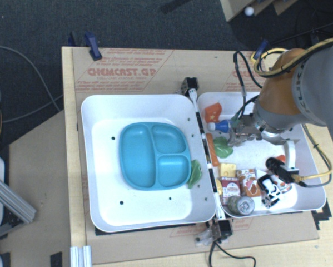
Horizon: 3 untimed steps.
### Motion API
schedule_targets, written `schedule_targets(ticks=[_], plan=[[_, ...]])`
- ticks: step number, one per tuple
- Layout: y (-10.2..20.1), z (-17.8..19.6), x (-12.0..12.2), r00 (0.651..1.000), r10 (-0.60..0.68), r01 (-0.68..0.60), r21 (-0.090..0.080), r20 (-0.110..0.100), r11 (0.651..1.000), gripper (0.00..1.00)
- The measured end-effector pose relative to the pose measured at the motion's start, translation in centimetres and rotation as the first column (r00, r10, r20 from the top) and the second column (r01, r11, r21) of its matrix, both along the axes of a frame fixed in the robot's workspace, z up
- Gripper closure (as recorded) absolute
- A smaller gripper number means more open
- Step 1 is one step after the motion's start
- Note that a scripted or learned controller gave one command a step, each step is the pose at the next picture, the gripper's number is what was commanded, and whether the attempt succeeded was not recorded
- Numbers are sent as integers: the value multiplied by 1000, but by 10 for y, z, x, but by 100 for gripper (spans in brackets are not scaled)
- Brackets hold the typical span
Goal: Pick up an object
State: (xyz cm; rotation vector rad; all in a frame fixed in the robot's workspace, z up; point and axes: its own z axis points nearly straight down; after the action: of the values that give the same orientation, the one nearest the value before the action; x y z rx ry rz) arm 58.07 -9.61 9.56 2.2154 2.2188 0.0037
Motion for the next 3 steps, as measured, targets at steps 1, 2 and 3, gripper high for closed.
schedule_targets(ticks=[1, 2, 3], plan=[[0, 0, 0, 1000, 0, 0, 0, -1, 1000, 0], [2, -11, 38, 1000, -1, 1, 2, -5, 1000, 0], [-5, -17, 76, 998, 4, -4, 9, -58, 1000, 0]])
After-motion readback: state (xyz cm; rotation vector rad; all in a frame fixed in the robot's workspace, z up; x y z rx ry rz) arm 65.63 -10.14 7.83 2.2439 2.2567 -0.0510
